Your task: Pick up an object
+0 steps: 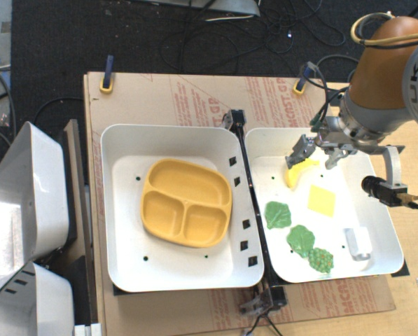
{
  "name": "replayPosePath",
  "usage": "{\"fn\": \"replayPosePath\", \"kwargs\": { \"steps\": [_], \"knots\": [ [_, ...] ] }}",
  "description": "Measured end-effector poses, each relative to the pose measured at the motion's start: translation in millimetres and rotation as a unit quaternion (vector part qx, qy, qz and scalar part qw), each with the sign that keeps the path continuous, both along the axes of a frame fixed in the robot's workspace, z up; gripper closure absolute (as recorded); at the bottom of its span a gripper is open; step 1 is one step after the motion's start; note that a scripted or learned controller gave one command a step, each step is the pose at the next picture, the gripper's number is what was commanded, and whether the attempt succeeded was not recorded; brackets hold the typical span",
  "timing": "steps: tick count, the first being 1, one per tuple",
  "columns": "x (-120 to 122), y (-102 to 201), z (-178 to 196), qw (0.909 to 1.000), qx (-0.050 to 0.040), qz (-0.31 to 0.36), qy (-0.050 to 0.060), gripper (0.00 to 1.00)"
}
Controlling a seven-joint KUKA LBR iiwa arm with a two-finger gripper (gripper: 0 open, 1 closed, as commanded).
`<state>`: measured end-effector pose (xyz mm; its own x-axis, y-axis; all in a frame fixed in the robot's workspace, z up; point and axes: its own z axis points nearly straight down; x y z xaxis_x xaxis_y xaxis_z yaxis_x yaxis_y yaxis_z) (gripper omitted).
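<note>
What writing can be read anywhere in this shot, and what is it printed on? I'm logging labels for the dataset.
Red print on the cardboard sheet under the bins: it repeats in several places, appears upside down or mirrored from the camera view, and is too blurred to read.
White bins, yellow tray, arm: no readable text.

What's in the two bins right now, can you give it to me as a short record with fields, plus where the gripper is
left bin: one yellow divided tray
right bin: yellow banana-like piece, yellow square slice, three green leafy pieces, small white object
gripper: over the right bin's far end, fingers spread, just above the yellow banana-like piece
held: nothing visible between the fingers
</note>
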<state>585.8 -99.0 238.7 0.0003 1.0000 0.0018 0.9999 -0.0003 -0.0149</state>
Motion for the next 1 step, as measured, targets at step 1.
{"fn": "replayPosePath", "kwargs": {
  "steps": [1],
  "knots": [
    [2.0,0.1,6.3,1.0,-0.0007,0.001,-0.006,0.0]
  ]
}}
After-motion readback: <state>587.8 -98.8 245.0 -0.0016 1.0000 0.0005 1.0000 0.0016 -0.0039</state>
